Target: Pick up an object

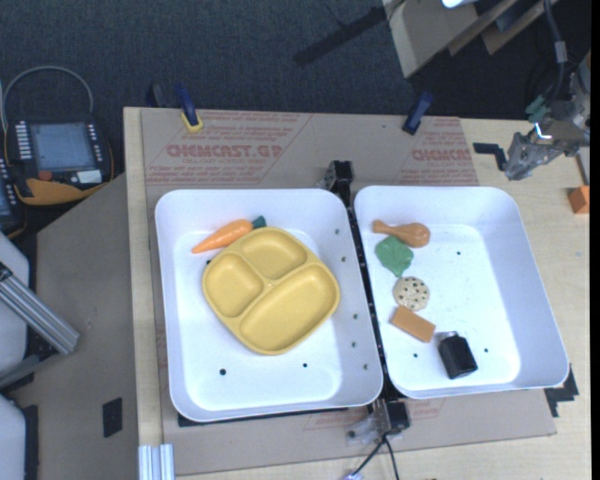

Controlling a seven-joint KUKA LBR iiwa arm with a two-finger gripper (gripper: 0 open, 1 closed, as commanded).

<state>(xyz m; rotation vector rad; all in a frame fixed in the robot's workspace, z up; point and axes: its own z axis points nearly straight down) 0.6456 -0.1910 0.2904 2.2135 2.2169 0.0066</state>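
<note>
— What does the gripper [525, 155] look like?
— Small, silvery-grey metal, with a greenish speck just above it.
— And higher up?
— A thin dark cable [555, 42] runs above it, next to a pale grey, boxy arm [450, 28].

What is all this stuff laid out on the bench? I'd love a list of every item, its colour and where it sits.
Shallow plastic bins: two, white, side by side on the bench.
Divided plastic plate: one, yellow, left bin.
Toy carrot: one, orange, left bin, at the plate's upper left edge.
Toy chicken drumstick: one, tan, right bin, top.
Leafy toy piece: one, green, below the drumstick.
Chip cookie: one, beige, mid right bin.
Flat block: one, orange-brown, below the cookie.
Small box: one, black, right bin, bottom.
Handheld control pad: one, grey, far left.
Robot gripper: one, grey, upper right, beyond the bins.
</note>
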